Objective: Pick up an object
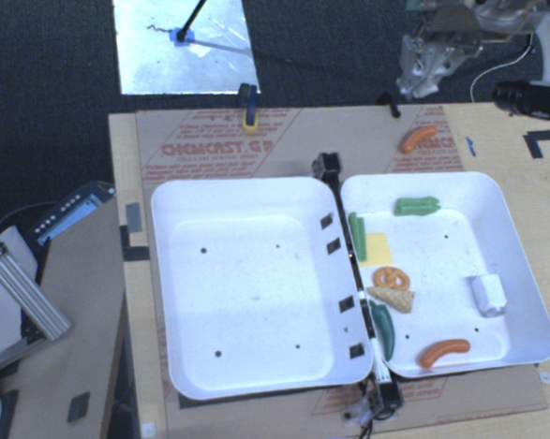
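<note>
The right bin (516,244) holds several small items. Among them are a green pickle (416,206), a thin green stick (358,236), a yellow square (378,249), a pretzel (390,277), a tan wedge (394,298), a dark green pepper (384,327), an orange sausage (444,351) and a white block (488,294). My gripper (418,71) hangs high at the top right, beyond the far rim of the right bin and well apart from every item.
A second orange sausage (419,139) lies on the cardboard behind the right bin. The left bin (245,192) sits beside it, joined at a black hinge strip (346,265). A yellow and blue clamp (247,108) stands at the back edge, and a shiny sheet (184,42) lies beyond it.
</note>
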`<state>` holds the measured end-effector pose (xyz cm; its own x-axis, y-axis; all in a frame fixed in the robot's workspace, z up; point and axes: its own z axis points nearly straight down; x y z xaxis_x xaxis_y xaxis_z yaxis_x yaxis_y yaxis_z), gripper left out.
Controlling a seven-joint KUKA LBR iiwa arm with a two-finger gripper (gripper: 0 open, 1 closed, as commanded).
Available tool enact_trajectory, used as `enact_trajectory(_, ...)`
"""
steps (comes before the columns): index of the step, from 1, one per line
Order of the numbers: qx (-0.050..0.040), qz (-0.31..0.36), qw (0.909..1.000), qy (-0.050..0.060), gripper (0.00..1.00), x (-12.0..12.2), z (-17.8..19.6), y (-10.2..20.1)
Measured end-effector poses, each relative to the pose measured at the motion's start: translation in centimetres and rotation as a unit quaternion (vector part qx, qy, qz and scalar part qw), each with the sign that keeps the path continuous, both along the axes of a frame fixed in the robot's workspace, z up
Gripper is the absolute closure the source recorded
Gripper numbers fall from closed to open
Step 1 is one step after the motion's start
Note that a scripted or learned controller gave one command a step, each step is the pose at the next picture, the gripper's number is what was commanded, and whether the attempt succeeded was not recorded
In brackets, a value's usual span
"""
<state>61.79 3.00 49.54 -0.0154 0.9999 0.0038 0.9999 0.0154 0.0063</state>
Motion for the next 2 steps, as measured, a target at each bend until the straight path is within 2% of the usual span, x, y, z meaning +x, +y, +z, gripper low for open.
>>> enact_trajectory(1, -0.0005, -0.003, 1.0, 0.0, 1.0, -4.6, 4.3, 5.0)
enact_trajectory(2, -0.0007, -0.002, 1.0, 0.003, 1.0, -8.7, 4.0, 10.5)
